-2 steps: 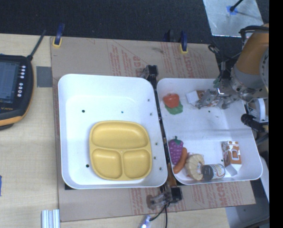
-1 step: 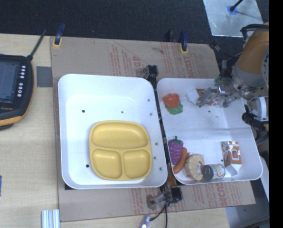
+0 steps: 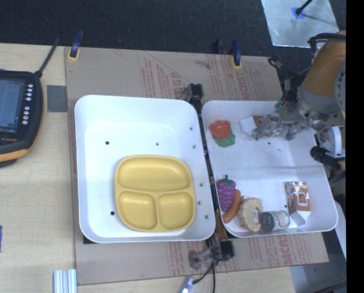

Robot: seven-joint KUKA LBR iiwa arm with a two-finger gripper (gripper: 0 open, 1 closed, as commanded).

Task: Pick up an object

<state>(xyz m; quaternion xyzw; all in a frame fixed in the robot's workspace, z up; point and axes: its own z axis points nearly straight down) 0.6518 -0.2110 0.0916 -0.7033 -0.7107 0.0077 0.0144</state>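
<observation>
I'm at the reach stage — gripper [image 3: 269, 129] low in the right bin [image 3: 273, 163], beside a white packet [image 3: 250, 124], just right of the tomato [image 3: 221, 130]. Finger state I cannot tell — next, center over the packet.

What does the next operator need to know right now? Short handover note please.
Gripper: low over the far end of the right bin, next to a small white item. Nothing visible between the fingers, and I can't tell whether they are open or shut.
Things: all candidates are in the right bin. Red and green toy at the far left corner; grapes, carrot, bagel and can clustered at the near edge; small carton near right.
Left bin holds a yellow divided tray.
Done: no pick confirmed.
Left: grasp and lift one object.
</observation>
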